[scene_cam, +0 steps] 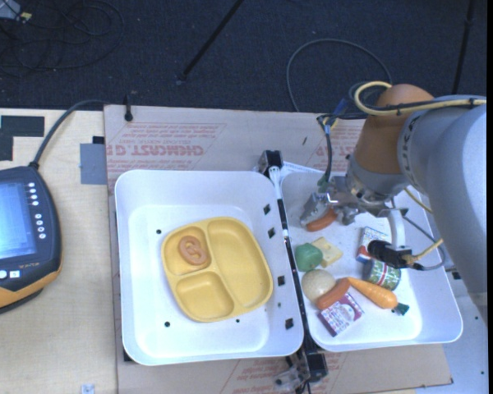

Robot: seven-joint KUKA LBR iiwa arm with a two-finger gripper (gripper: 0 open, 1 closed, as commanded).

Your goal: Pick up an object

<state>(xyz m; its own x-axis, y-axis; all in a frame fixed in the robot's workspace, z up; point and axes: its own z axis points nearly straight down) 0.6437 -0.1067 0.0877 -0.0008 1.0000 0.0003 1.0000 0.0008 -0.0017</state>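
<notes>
Metal gripper (322, 212) sits low over the small orange sausage-shaped piece (320, 222) (your view can't tell you whether its fingers are closed), just up from the green rounded toy (307, 256) in the right white bin (431, 322).

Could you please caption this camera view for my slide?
Arm's end effector low over the cluttered right bin; yellow tray in left bin.

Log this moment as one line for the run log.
gripper: over right bin | near orange item | grasp: unclear | yellow tray: left bin
</notes>
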